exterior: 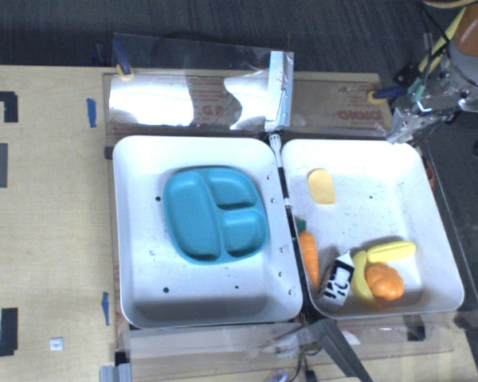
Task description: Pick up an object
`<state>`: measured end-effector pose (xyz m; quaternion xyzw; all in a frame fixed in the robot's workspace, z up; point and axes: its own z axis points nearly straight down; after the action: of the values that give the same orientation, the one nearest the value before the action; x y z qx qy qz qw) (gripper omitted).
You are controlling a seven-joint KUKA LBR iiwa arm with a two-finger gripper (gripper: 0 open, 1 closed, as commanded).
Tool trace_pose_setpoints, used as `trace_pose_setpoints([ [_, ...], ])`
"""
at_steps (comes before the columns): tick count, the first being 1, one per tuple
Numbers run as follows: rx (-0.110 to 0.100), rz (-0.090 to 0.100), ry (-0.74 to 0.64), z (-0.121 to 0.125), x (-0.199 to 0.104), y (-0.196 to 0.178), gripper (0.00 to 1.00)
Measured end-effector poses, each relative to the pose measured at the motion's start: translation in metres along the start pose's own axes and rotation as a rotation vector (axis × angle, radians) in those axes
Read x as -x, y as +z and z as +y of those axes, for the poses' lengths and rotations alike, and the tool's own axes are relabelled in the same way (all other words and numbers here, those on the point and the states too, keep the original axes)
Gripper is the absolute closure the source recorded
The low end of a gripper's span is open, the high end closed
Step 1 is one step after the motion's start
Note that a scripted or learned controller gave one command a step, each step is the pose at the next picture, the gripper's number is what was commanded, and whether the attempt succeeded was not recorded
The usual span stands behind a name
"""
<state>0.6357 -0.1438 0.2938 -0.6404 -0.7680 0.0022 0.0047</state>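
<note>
Your claw, its opening impossible to tell, hangs over the far right corner of the right bin. The nearest thing, a yellow block, lies inward from it, long axis running far-to-near.

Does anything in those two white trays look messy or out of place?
Nothing looks spilled or broken. The blue divided plate lies flat in the left bin. In the right bin, the carrot lies against the dividing wall, and several toys are crowded in the near corner, an orange one resting on a yellow piece.
</note>
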Motion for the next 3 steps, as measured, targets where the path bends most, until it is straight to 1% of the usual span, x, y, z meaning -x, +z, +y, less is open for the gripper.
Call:
trace_pose_setpoints([
  [1, 0.006, -0.002, -0.052, 0.014, -0.065, 0.065, 1.00],
  [2, 0.016, -0.009, -0.137, 0.028, -0.026, 0.031, 1.00],
  [3, 0.005, -0.004, -0.128, -0.002, -0.049, 0.111, 1.00],
])
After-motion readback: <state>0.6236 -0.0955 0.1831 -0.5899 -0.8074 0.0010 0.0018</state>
